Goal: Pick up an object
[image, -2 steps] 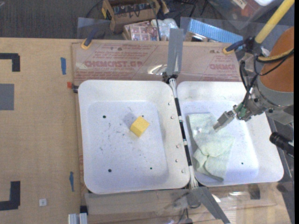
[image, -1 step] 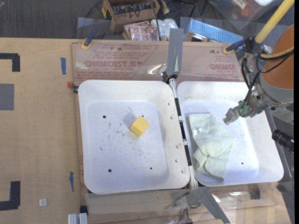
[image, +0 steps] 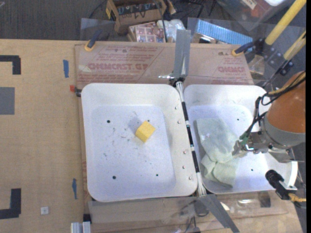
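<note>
A: Start at the left. What sits on the bench (image: 34, 144)?

B: Bare brown board with black corner marks and bits of blue tape. Then comes the left bin (image: 92, 169), white and shallow, its floor speckled with small dark dots.

A: Anything in it?

B: One yellow block (image: 145, 131), a small cube turned at an angle, lying a little above the middle of the floor. Nothing touches it.

A: And past the divider?

B: The right bin (image: 218, 93) sits just beside the first, their rims meeting. A pale green cloth (image: 217, 149) lies crumpled in its lower left part, running down to the near rim.

A: Where is the arm?

B: It reaches in from the right, the orange band (image: 290, 111) over the bin's right side, with black cables looping beside it. The gripper (image: 241, 146) is low at the cloth's right edge, its tip touching or just over the fabric.

A: Is it holding the cloth?

B: I cannot tell. The fingers are too small and blurred to read as open or closed, and no fabric is clearly between them.
</note>
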Tool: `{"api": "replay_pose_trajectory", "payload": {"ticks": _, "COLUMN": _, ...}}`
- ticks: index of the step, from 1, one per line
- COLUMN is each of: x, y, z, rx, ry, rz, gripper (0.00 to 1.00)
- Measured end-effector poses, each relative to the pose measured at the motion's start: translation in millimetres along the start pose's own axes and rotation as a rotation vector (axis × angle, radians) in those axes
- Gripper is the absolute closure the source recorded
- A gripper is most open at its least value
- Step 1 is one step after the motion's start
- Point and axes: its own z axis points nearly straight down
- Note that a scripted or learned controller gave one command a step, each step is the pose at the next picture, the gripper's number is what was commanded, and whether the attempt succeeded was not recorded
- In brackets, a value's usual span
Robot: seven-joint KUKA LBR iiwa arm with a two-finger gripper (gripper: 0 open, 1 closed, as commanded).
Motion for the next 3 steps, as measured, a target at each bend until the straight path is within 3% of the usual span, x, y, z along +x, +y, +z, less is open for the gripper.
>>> {"api": "replay_pose_trajectory", "payload": {"ticks": 1, "x": -60, "y": 17, "z": -84, "rx": -0.005, "ry": -0.003, "rz": -0.21, "gripper": 1.0}}
{"api": "replay_pose_trajectory", "payload": {"ticks": 2, "x": -56, "y": -3, "z": -69, "rx": 0.0, "ry": 0.0, "rz": -0.005, "gripper": 1.0}}
{"api": "replay_pose_trajectory", "payload": {"ticks": 3, "x": -30, "y": 1, "z": 60, "rx": -0.009, "ry": -0.002, "rz": 0.327, "gripper": 1.0}}
